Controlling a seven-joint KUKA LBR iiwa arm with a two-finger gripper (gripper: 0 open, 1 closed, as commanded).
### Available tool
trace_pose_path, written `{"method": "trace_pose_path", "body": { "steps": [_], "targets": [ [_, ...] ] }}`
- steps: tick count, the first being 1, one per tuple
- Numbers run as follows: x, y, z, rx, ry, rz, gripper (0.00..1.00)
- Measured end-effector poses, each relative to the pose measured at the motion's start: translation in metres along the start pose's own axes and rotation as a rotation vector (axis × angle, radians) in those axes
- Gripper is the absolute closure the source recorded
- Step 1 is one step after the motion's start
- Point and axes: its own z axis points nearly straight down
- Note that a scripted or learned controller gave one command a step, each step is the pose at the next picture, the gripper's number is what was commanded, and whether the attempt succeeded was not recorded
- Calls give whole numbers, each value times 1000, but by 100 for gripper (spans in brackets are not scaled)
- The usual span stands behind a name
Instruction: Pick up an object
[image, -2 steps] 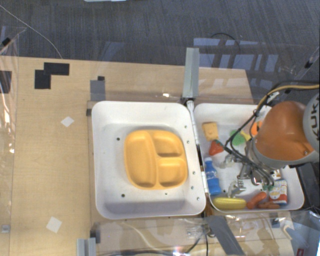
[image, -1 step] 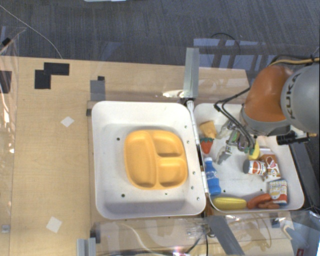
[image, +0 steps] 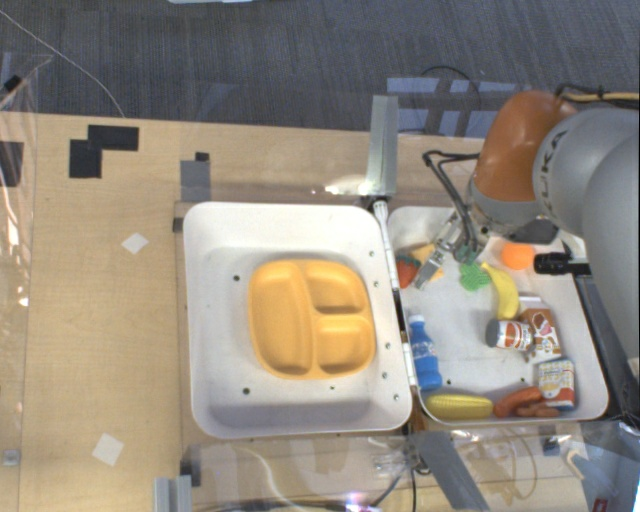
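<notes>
The pincer (image: 447, 252) hangs low over the right bin's (image: 590, 400) upper left corner; whether its fingers are spread I cannot tell. Just beside it lie a green toy (image: 471, 277) and a banana (image: 503, 291). Nothing looks lifted yet; the grasp remains.

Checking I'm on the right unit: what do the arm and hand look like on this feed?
A bulky grey arm with a rounded orange band above the wrist. A thin black cable loops beside it. The hand is small, metallic grey, with two fingers.

yellow tray (image: 305, 330), blue bottle (image: 424, 352), perhaps green toy (image: 472, 277)
</notes>
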Motion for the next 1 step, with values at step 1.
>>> {"method": "trace_pose_path", "body": {
  "steps": [1],
  "targets": [
    [-4,4,-14,-11,-23,-8,100]
  ]
}}
